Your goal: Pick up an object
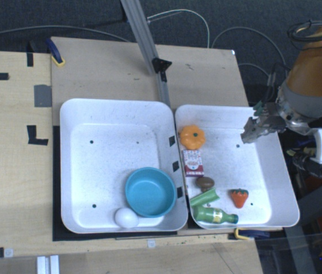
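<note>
Objects in the right bin (275, 170): pumpkin (192, 137), carton (193, 163), strawberry (240, 197), green bottle (215, 215). Gripper (252, 131) hangs over the bin's upper right, nothing visibly between its fingers; whether parted, cannot tell

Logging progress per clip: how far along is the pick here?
Nothing looks done yet. The grey two-finger gripper is at the right bin's upper right, apart from every object. The round orange pumpkin toy, red-and-white carton, green bottle and strawberry toy all lie in the bin. Approach, grasp and lift remain.
</note>
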Robot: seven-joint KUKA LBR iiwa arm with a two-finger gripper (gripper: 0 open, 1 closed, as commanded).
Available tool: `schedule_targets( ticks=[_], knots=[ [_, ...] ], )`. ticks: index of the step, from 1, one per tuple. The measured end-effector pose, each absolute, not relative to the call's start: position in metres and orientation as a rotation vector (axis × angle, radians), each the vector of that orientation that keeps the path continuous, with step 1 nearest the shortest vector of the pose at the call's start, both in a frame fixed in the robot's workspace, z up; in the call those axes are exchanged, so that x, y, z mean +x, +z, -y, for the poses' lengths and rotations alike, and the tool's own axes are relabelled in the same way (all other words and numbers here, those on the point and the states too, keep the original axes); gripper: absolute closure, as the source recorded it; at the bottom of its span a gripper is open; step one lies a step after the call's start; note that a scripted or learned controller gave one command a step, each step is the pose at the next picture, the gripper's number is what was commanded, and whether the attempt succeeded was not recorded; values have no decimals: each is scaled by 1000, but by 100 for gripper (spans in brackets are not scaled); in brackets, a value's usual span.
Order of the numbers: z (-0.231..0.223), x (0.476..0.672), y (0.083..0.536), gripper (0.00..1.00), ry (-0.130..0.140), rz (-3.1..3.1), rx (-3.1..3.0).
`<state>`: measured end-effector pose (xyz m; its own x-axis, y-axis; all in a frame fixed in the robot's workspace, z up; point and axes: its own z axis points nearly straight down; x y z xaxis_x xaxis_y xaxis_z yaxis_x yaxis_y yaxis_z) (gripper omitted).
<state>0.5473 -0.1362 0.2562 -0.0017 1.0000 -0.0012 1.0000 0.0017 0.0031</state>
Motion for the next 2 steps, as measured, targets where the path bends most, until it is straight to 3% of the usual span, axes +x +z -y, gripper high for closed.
schedule_targets(
  ticks=[2],
  knots=[
    [33,536,245,100,-2,-2231,2216]
  ],
)
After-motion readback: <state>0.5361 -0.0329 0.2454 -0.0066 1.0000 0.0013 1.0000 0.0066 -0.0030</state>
